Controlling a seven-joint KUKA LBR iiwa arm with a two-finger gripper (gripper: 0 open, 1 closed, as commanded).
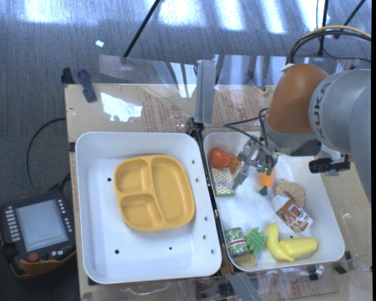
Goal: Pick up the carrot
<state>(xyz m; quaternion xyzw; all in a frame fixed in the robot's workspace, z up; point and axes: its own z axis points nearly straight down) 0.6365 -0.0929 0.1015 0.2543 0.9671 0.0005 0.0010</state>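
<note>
Arm over the right bin, jaws beside the carrot.
The jaws (255, 165) stand narrowly parted in the upper middle of the right bin (329, 218), gripping nothing; the carrot (266, 179) lies just to their lower right, on the bin floor. A red tomato (221, 158) sits to their left. The left bin (91, 231) holds a yellow divided plate (154, 191).

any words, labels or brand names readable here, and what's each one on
"KUKA": partly visible, running vertically on the grey arm near its orange band.
Print on the small box in the right bin: too small to read.
Print on the carton: blurred, unreadable.
Label on the green can: unreadable.
Faint red print on the bench sheet: unreadable.
Pendant screen: nothing legible.
</note>
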